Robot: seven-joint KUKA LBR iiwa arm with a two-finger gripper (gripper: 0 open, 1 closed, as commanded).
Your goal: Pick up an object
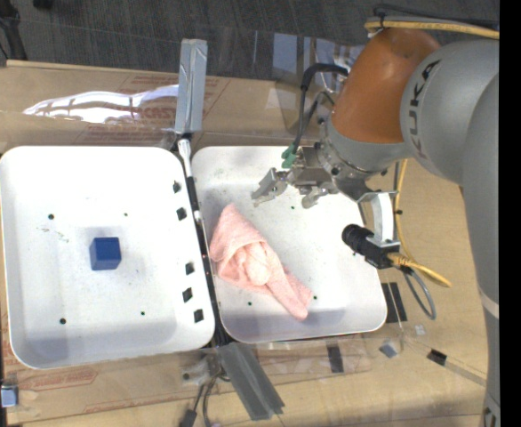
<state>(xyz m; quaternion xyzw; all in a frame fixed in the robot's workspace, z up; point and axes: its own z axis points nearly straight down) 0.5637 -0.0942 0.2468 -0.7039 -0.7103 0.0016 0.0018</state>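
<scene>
A crumpled pink cloth [253,258] lies in the right bin [336,274], near its left wall. A small blue cube [106,252] sits in the middle of the left bin [29,194]. My gripper [288,193] hangs over the upper part of the right bin, above and to the right of the cloth's top end. Its fingers [264,189] are spread open with nothing between them, and they are apart from the cloth.
A divider with black clips [192,247] separates the two bins. The grey arm with its orange band [380,87] covers the right bin's upper right corner. A black fitting [364,239] and a yellow cable [422,271] sit at the bin's right rim.
</scene>
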